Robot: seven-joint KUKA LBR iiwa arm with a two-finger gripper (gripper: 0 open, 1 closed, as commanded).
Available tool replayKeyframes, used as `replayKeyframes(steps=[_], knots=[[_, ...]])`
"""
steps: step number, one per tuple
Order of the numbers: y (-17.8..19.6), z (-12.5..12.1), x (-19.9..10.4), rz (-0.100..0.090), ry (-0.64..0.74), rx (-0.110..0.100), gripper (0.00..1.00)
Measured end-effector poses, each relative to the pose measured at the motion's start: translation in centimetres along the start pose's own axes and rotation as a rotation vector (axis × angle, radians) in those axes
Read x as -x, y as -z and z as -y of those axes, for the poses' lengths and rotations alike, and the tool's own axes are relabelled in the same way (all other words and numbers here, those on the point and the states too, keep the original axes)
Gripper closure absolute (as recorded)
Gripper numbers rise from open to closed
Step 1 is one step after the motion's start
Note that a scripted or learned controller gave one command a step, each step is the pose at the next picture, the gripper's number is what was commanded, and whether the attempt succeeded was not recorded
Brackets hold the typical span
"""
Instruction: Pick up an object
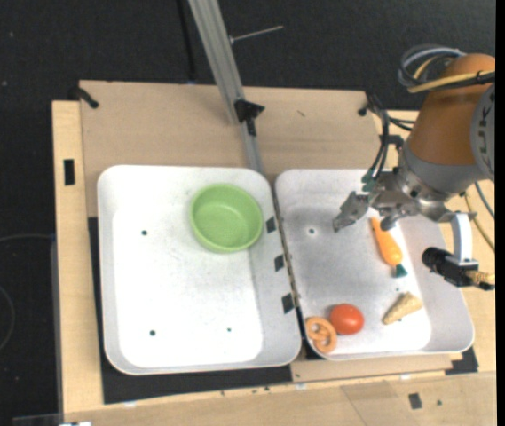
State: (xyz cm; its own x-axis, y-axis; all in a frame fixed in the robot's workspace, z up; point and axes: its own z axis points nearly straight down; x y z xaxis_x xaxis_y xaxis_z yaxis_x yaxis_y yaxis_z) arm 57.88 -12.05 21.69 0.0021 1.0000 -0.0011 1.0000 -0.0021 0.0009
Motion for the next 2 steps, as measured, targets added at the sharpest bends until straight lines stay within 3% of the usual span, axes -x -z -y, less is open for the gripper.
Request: replayKeyframes(steps=[2], knots=[[-8.8,0.7,-0.4,0.001,0.001,-0.005,0.00]])
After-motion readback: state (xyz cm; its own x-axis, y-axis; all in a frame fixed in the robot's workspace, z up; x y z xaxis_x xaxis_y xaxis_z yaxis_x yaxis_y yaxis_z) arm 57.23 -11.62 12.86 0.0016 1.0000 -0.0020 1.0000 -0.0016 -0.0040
